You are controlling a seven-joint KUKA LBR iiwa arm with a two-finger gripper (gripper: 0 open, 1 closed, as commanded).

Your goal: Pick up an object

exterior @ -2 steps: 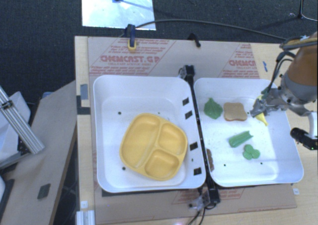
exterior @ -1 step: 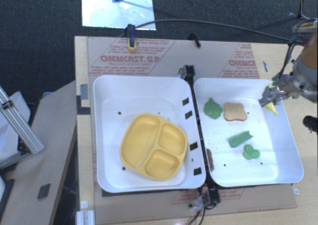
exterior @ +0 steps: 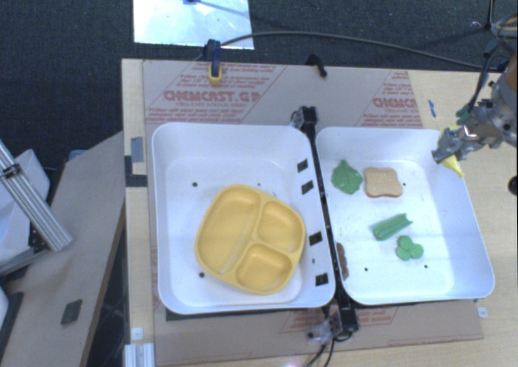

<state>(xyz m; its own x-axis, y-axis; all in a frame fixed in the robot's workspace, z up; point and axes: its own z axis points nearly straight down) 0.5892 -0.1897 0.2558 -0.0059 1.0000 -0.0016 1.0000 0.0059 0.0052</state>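
My gripper (exterior: 450, 155) hangs over the far right rim of the right bin (exterior: 476, 253), shut on a small yellow object (exterior: 454, 167) that pokes out below the fingertips. In the right bin lie a green leafy piece (exterior: 346, 177), a slice of toast (exterior: 382, 182), a green stick-shaped piece (exterior: 392, 226) and a small green clump (exterior: 409, 249). All of them sit to the left of the gripper, apart from it.
The left bin (exterior: 166, 195) holds a yellow divided tray (exterior: 251, 237). A black divider with clips (exterior: 320, 211) runs between the bins. Cables cross the bench at the back. A metal rail (exterior: 32, 203) stands off the bench at left.
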